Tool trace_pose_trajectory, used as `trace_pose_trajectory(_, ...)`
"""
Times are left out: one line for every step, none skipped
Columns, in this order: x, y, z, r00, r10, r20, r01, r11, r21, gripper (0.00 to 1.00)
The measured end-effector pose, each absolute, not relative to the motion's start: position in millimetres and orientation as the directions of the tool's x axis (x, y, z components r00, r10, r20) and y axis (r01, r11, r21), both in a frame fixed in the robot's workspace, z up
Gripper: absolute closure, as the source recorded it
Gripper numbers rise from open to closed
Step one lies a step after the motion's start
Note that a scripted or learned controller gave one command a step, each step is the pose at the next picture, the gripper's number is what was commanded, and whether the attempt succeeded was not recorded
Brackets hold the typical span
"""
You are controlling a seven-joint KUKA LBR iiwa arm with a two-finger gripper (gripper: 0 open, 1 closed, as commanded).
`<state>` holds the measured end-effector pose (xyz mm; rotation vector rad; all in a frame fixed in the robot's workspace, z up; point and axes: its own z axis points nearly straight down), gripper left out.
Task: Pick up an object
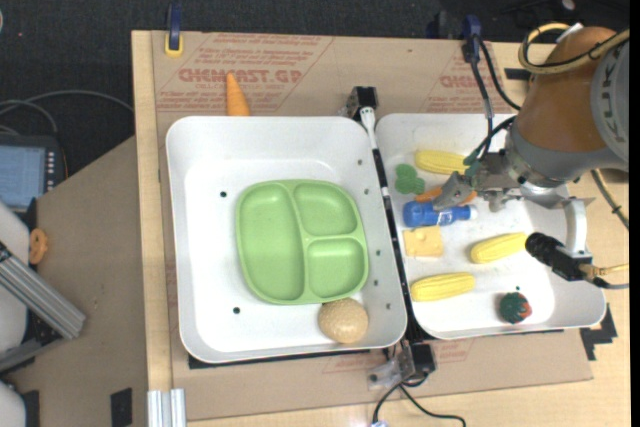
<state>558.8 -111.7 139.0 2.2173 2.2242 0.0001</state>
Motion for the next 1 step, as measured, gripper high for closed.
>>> trace_pose_trajectory(515.6, -131.6, 86.3, 0.004, 1.000, 0.003, 1.000, -0.004, 0.005, 0.00)
